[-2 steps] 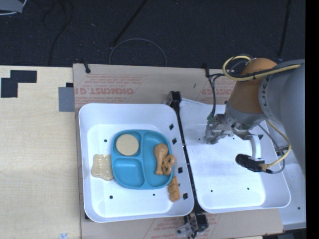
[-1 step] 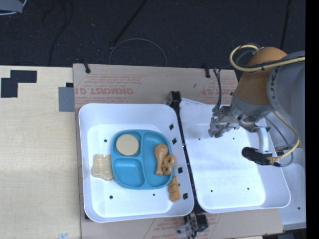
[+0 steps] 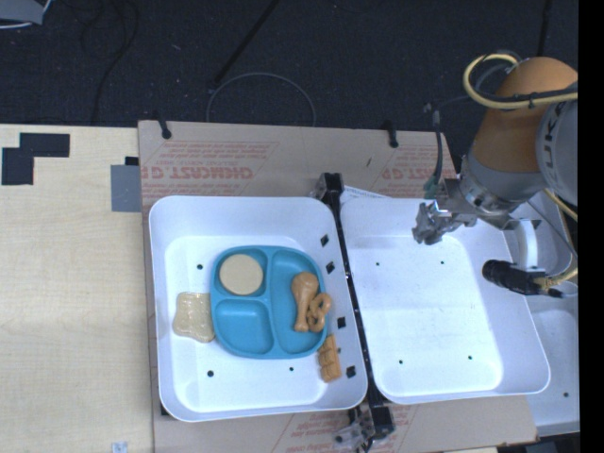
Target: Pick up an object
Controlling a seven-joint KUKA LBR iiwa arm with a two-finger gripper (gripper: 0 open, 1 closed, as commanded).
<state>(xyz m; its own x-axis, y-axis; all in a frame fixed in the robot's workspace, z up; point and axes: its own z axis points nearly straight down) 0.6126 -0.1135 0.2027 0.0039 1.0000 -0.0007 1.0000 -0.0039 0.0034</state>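
Bins sit side by side across the lower middle of the frame: the left bin and the right bin, joined along a dark clamp strip running down the centre. Inside the left bin lies a blue sectioned tray. Its upper-left compartment holds a round tan disc, like a cracker or cookie. Its right compartment holds a tan drumstick-shaped toy with a pretzel-shaped piece touching its right side. Just left of the tray, on the bin floor, rests a pale beige slice, touching or nearly touching the tray's edge. Just below the tray's lower-right corner lies a small orange-brown chunk, close to the bin's right wall.

The grey arm enters from the upper right of the frame, its orange band well above the bench. The gripper hangs over the upper-left part of the right bin, well apart from every toy in the left bin. Nothing shows between its tips, and whether they stand spread or closed cannot be made out at this angle
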